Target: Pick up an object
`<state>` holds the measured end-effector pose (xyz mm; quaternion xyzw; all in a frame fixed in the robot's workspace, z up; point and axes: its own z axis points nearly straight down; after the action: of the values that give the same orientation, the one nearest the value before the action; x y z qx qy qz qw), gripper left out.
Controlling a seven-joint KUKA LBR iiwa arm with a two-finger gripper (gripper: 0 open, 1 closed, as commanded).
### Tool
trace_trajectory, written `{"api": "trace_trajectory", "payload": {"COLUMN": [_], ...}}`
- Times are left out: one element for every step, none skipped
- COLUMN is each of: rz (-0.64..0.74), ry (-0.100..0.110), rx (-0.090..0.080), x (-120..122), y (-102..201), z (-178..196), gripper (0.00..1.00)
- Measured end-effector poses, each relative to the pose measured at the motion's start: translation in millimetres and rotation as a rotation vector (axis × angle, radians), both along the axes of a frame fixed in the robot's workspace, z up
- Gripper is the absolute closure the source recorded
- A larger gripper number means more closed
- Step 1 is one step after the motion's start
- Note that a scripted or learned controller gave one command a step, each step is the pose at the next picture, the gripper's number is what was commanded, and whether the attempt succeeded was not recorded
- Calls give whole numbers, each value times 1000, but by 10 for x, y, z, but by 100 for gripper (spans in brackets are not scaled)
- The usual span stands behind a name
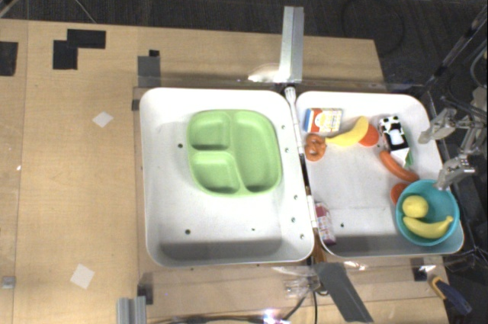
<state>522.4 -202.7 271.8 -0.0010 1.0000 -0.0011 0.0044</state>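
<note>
Two white bins sit side by side on the bench. The left bin (164, 162) holds one green tray (232, 151) with three compartments. The right bin (358, 197) holds all of the loose objects.

Step in hand: approach. No object is lifted; every object rests in the right bin. Metal parts at that bin's right rim appear to be the gripper (448, 147). How far it is open cannot be told, and nothing is seen held in it.

Count of objects in the right bin:
- Two bananas: one (347, 134) near the far wall, one (429, 226) in the bowl.
- One blue bowl (404, 227) in the near right corner.
- One lemon (415, 206) in the bowl, touching the banana there.
- One small carton (324, 120) just beside the far banana.
- One orange ring (315, 149) near the left wall.
- One black-and-white item (393, 133) near the far right.
- One red-orange stick (396, 165) between that item and the bowl.
- One dark packet (321, 217) against the left wall.

Next move, as a judgement: travel over the bin and descend on one object. The stick lies nearest and has bare floor on its left. The far banana is crowded by the carton, which risks a double contact.
</note>
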Motion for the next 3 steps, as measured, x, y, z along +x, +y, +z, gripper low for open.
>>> {"api": "trace_trajectory", "payload": {"rz": [35,-115,-209], "ry": [5,-6,-9], "rx": [1,-1,0], "x": [-185,-250,-300], "y": [-24,-34,-31], "z": [-842,-1821,-1822], "gripper": [0,0,0]}}
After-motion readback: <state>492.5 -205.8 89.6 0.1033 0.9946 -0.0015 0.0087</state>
